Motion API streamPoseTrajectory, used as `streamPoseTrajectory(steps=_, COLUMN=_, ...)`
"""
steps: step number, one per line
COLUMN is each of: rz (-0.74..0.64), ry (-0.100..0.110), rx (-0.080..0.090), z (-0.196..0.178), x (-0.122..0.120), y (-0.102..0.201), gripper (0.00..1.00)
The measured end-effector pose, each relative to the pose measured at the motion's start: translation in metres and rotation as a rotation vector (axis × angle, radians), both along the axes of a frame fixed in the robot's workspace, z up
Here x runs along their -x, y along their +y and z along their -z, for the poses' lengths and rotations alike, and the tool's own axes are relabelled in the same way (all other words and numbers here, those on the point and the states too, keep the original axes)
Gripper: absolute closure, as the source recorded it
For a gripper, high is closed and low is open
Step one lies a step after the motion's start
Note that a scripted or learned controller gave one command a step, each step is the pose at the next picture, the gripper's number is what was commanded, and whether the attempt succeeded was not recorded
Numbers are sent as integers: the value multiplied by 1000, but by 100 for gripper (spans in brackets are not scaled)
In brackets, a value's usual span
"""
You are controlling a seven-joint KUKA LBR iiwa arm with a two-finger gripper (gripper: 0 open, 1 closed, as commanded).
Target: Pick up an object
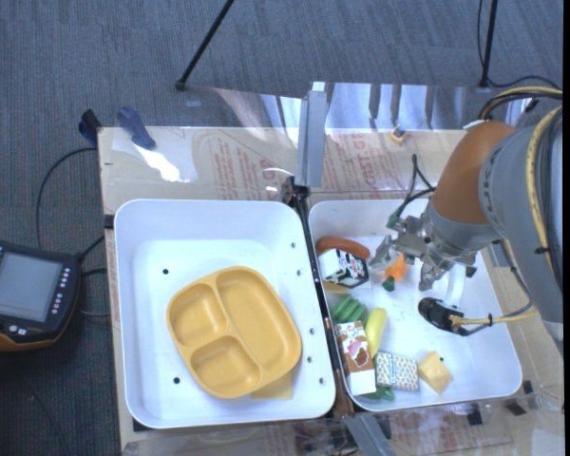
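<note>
Orange carrot piece (pixel 396 270) is sitting right beside my pincer (pixel 406 266) in the right bin (pixel 505 350); can't tell the pincer's state. I'm hovering over it.

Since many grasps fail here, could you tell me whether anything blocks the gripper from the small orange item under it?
Nothing visible does: the gripper hangs right by the small orange item in the right white bin.

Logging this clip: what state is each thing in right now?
yellow divided tray: upright, lying in the left bin.
end effector: low over the right bin, above an orange piece.
small box: lying flat.
handheld screen: dark.
</note>
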State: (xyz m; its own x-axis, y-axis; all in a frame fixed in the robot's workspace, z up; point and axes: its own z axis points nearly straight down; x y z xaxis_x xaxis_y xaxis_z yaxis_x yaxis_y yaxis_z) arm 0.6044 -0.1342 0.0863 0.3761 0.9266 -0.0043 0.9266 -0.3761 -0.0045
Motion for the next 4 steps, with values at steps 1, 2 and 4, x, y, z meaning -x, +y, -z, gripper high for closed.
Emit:
streamPoseTrajectory(steps=1, rz=-20, ry=1, rx=-3, z=1, x=-33, y=-44, gripper=0)
streamPoseTrajectory(steps=2, rz=-24, ry=7, rx=-5, z=-6, x=-32, y=-42, gripper=100)
streamPoseTrajectory(steps=4, rz=-21, ry=-8, rx=-3, z=-195, x=-2, y=60, gripper=100)
